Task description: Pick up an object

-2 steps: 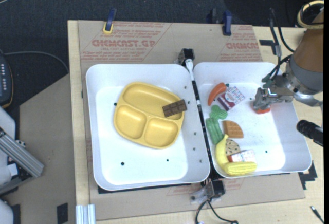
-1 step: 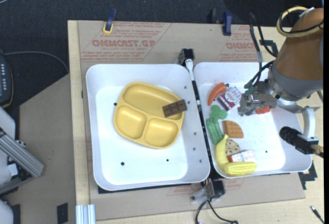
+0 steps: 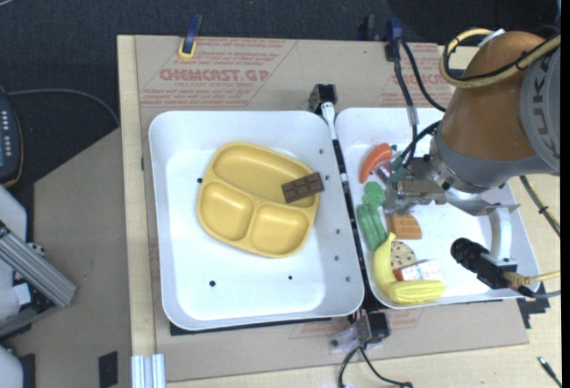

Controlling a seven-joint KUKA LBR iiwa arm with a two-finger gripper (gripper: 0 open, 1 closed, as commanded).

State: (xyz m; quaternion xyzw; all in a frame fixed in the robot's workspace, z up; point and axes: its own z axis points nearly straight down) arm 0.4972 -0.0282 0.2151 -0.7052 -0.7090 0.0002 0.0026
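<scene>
My gripper [image 3: 405, 197] hangs low over the middle of the right bin [image 3: 525, 239], under the orange and grey wrist. Toy food lies around it: an orange carrot [image 3: 376, 161] just to its upper left, a green piece [image 3: 371, 219] to its left, an orange-brown cracker [image 3: 406, 226] right below it, and a yellow banana [image 3: 399, 279] with a small red and white box [image 3: 419, 271] at the bin's front. The wrist hides the gripper's tips.
In the left bin [image 3: 174, 226] lies a yellow divided plate [image 3: 254, 199] with a brown chocolate bar [image 3: 302, 189] resting on its right rim. A black ridge [image 3: 340, 173] separates the two bins.
</scene>
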